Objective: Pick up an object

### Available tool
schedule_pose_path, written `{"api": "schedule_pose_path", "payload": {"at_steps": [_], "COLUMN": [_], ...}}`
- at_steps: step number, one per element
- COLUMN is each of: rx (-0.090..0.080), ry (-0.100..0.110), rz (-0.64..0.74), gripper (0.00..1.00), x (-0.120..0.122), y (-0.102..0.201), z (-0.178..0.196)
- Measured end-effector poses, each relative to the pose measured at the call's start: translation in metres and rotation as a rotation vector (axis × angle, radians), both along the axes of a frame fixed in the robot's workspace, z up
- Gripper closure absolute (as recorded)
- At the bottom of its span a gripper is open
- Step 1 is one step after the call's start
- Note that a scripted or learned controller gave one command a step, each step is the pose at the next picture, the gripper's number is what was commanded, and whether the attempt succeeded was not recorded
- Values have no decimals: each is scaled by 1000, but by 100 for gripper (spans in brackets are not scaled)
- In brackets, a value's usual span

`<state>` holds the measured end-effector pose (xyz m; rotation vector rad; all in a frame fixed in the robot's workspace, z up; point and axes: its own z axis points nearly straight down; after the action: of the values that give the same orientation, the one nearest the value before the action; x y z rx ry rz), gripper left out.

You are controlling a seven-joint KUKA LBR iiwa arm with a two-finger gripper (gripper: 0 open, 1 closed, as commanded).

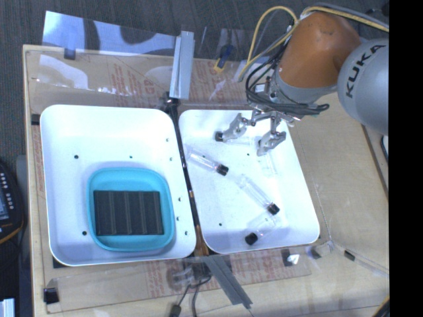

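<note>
My gripper [248, 137] hangs over the far part of the right bin [304, 197], its two metal fingers [228, 132] spread apart with nothing between them. Below it in the same bin lie three clear plastic tubes with black caps: one [207, 163] near the left wall, one [256, 195] in the middle, and one [261, 231] by the front edge. The gripper stands above and apart from all of them.
The left bin [59, 177] holds a shallow blue tray [131, 210] with a dark ridged insert. A metal bar [180, 65] stands upright behind the bins. Yellow and black cables [264, 38] loop off the orange wrist at the back right.
</note>
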<state>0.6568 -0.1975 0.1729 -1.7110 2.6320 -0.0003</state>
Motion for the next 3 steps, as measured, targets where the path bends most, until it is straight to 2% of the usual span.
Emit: {"api": "schedule_pose_path", "payload": {"at_steps": [1, 2, 3], "rx": [-8, 0, -1], "ry": [-7, -1, -3], "rz": [-133, -56, 486], "gripper": [0, 0, 0], "x": [-22, 1, 1], "y": [76, 17, 27], "z": [-67, -41, 59]}}
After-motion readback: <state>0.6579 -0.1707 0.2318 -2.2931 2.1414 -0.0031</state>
